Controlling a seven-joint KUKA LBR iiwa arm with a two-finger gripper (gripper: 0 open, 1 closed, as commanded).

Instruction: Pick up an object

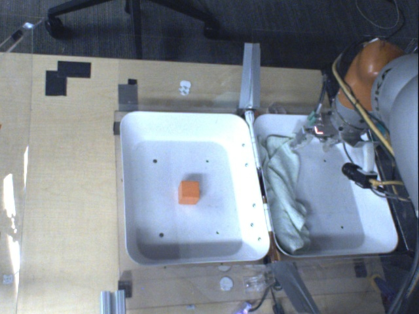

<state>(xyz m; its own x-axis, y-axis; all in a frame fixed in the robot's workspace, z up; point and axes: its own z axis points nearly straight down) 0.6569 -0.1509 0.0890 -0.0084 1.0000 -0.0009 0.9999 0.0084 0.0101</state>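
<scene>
Your gripper [313, 131] sits over the back of the right bin [366, 241], by the top end of the pale cloth [283, 188]; can't tell what state it's in. Cloth lies crumpled along that bin's left wall. Orange cube [189, 192] sits alone mid left bin [150, 142], well apart from your arm [393, 84]

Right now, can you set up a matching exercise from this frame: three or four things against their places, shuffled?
Things:
1. orange cube
2. pale cloth
3. gripper
4. metal divider post

Places:
A. along the right bin's left side
B. over the right bin's far edge
C. middle of the left bin
D. on the bench beyond both bins

Pairs: 1-C, 2-A, 3-B, 4-D
</scene>
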